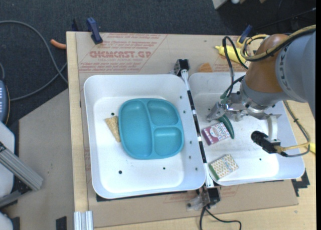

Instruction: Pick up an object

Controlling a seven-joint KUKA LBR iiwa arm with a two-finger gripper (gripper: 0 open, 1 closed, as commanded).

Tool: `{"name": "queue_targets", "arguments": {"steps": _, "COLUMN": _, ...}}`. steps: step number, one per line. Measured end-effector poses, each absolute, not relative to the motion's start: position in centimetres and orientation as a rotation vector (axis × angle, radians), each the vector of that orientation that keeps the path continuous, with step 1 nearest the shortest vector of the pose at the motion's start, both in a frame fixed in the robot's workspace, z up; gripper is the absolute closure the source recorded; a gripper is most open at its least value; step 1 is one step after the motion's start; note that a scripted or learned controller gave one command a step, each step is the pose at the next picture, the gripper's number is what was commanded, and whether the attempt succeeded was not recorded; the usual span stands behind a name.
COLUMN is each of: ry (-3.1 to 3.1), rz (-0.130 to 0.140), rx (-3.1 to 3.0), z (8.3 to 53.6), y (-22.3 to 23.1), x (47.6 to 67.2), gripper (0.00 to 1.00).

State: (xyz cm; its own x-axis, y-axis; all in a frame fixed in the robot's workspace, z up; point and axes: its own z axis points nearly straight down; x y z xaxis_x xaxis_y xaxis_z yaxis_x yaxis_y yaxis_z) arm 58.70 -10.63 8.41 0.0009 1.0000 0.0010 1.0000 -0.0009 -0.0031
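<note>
In the right bin [261, 170], a maroon and white packet [215, 134] lies near the left wall. A slim dark green item [229, 128] lies against the packet's right edge. A tan patterned packet [223, 165] rests near the bin's front left corner. My gripper [223, 112] hangs low over the bin, just behind the maroon packet and the green item. I see nothing clearly held in it. The grey arm with its orange band [266, 68] reaches in from the right.
The left bin [100, 139] holds a teal divided plate [150, 128] with a tan square piece [113, 126] tucked at its left edge. A ridge [193, 119] where the two bin walls meet separates the bins. Yellow cables [235, 48] lie behind the right bin.
</note>
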Motion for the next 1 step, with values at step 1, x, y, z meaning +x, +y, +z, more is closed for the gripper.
{"name": "queue_targets", "arguments": {"steps": 1, "ry": -2.219, "rz": 0.001, "rx": -2.221, "z": 8.45, "y": -9.83, "x": 56.85, "gripper": 0.00}}
